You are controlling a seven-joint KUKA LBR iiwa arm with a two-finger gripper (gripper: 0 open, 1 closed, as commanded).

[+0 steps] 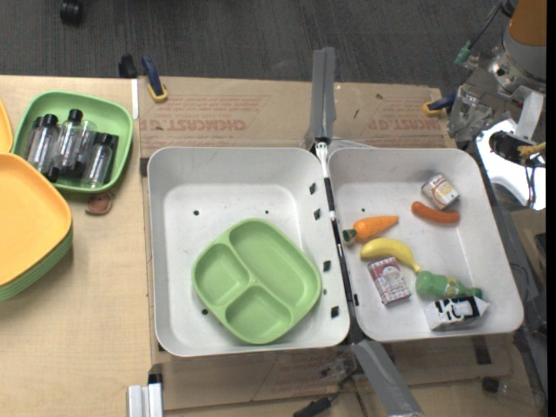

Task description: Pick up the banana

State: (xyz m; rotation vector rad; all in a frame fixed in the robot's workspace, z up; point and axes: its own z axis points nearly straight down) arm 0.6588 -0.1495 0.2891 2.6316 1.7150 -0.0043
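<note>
A yellow banana (pixel 390 250) lies near the middle of the right-hand white bin (pixel 493 200), just below an orange carrot (pixel 375 227) and just above a small red card packet (pixel 389 281). Sharing that bin are a red-orange sausage-shaped toy (pixel 435 215), a small can (pixel 440 191) beside it, a green bottle (pixel 445 285) lying on its side, and a black-and-white carton (pixel 456 312) at the near corner. The arm, grey with an orange band, enters at the upper right, its gripper (pixel 470 115) hanging over the cardboard-covered tabletop (pixel 234 111) just beyond the bin's far right corner, well apart from the banana; whether the jaws are open or closed cannot be told, and nothing is seen held in them. The left-hand bin (pixel 174 189) holds a green divided plate (pixel 255 280). Farther left stand a green tray of small bottles (pixel 72 142) and a stack of orange plates (pixel 26 224).
</note>
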